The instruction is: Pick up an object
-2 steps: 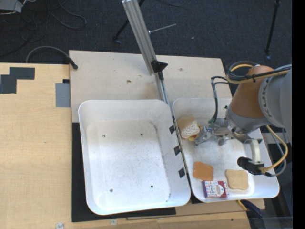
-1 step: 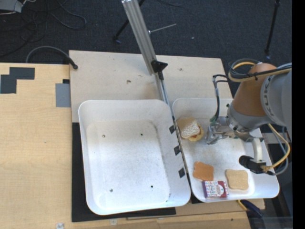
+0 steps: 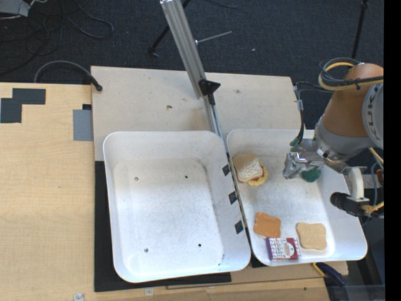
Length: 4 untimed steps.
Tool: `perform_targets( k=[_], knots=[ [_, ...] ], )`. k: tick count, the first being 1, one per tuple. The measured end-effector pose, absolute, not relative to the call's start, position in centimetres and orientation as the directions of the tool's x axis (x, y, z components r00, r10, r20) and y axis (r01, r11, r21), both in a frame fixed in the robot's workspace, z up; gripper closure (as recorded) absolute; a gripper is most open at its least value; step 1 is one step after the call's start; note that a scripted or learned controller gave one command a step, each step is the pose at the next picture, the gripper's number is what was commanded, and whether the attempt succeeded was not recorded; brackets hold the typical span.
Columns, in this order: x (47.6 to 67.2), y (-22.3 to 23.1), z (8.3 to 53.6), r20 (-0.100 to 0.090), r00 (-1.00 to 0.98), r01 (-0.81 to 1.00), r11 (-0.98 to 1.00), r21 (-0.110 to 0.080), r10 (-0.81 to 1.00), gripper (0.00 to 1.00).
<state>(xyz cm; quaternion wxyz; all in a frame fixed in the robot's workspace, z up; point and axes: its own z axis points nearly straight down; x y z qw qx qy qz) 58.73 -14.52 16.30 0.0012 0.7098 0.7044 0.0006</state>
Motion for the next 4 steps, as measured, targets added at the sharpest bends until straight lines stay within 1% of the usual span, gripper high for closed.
perform_targets(
  k=[1,2,3,4],
  knots=[
    [58.7,-14.8,22.6,-0.001,-0.003,1.000,0.003,0.004,1.000,1.00],
    [59.6,-14.7,28.5,-0.001,-0.001,1.000,0.001,0.004,1.000,1.00],
    [60.2,-10.5,27.2,0.002,-0.003,1.000,0.003,-0.004,1.000,1.00],
    [61.9,-6.3,25.6,0.002,-0.003,1.000,0.003,-0.005,1.000,1.00]
  ],
)
